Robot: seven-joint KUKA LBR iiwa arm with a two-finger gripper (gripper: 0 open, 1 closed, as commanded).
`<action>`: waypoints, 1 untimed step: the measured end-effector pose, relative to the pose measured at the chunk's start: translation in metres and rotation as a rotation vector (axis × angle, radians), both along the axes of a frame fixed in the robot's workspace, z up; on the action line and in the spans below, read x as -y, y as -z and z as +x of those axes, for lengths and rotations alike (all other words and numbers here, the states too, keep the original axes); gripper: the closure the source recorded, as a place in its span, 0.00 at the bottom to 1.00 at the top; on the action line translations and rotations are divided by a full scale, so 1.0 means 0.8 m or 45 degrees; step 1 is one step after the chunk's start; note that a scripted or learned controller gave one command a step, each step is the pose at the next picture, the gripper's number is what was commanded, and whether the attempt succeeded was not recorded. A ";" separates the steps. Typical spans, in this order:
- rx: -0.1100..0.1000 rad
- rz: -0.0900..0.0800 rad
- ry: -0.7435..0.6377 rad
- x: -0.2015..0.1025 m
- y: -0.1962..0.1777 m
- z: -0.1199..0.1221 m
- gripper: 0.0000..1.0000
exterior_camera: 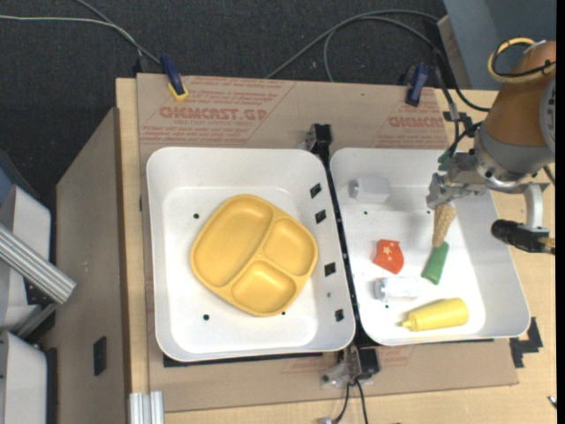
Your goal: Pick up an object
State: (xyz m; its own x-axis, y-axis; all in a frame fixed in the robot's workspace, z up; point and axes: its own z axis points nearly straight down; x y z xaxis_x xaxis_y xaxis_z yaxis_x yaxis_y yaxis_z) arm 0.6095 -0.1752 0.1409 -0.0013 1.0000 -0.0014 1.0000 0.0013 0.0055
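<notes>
My gripper (444, 193) hangs over the back right part of the right bin (503, 325). A tan cone-shaped object (441, 224) has its wide end right under the gripper and points toward the front. Whether the cone is held I cannot tell. Just in front of the cone lies a green object (434, 264). A red object (388, 255) sits mid-bin and a yellow bottle (434, 314) lies near the front edge. A pale grey block (369, 188) rests at the bin's back left, and a small clear piece (395, 288) lies beside the red one.
A yellow three-compartment plate (254, 253) lies in the left bin (168, 237). The divider (334, 237) between the bins carries black clips. Cables and a black fitting (521, 233) run by the arm at the right bin's edge.
</notes>
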 end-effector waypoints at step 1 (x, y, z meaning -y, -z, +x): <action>0.004 -0.001 0.000 0.001 -0.082 0.005 1.00</action>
State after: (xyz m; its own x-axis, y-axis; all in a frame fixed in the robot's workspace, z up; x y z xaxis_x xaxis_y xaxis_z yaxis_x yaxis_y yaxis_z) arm 0.6134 -0.1762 0.2064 -0.0016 1.0000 -0.0022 1.0000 0.0016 0.0086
